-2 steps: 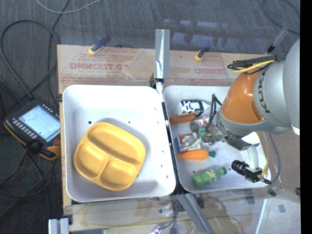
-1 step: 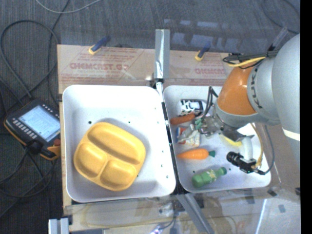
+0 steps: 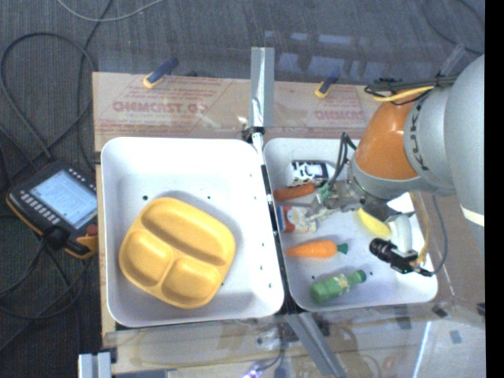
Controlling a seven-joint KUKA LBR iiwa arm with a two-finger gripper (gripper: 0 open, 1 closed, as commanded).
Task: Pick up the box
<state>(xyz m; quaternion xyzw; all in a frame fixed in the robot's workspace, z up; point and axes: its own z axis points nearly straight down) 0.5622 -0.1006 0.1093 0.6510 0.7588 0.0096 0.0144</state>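
The box (image 3: 309, 168) is small, dark, with a white label. It lies near the far left corner of the right bin (image 3: 409, 290). My gripper (image 3: 321, 209) hangs low over the left middle of that bin, a little nearer the camera than the box and apart from it. It is over an orange sausage-shaped toy (image 3: 294, 193) and a red and white item (image 3: 290, 221). The arm's orange band (image 3: 386, 144) and grey wrist cover the bin's far right part.
In the right bin also lie a carrot (image 3: 313, 250), a green bottle (image 3: 339, 284) and a yellow banana (image 3: 373, 224). The left bin (image 3: 126, 164) holds an upturned yellow compartment tray (image 3: 178, 250). A teach pendant (image 3: 53, 203) lies left of the bench.
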